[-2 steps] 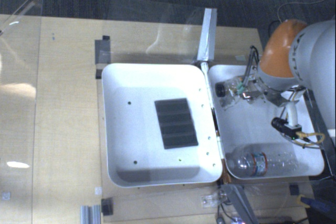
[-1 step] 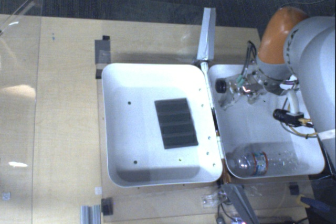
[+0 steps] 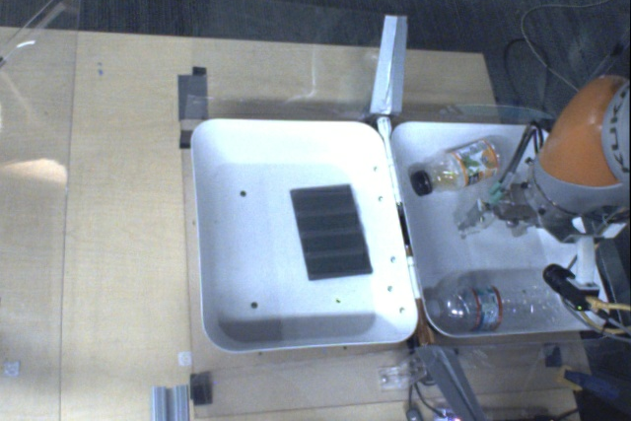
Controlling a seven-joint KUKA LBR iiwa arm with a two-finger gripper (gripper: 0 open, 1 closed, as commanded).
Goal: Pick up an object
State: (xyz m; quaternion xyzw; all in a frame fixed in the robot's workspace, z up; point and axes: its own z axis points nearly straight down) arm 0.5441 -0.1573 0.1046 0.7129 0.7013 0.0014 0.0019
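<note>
On the left of my view the pale wooden desk point(image 3: 108, 212) carries the left white shallow plastic bin point(image 3: 222, 311), and flat on its floor lies a dark grey ribbed rectangular pad point(image 3: 330, 231), tilted slightly, well apart from the arm. I judge it a poor candidate for this try: the arm is nowhere near it.

Moving right, past the rim where the two bins meet, the right white shallow bin point(image 3: 434, 232) holds two things. Near its far side lies a small clear plastic bottle with a black cap and yellowish label point(image 3: 455, 167), on its side, cap toward the left bin and body running right and slightly away from me. Near its front wall lies a larger clear plastic bottle with a blue-and-orange label point(image 3: 485, 305), also on its side, its long axis running left to right along that wall.

Between the two bottles hang the jaws point(image 3: 485, 212), below the grey arm with its orange band point(image 3: 584, 145). They sit just beside the small bottle's right end, on the side nearer me, while the large bottle is farther off toward me. So I judge the small bottle to be the nearer target. The tip is a blur of pale metal; I cannot tell whether the jaws are parted or closed, and I see nothing between them.
</note>
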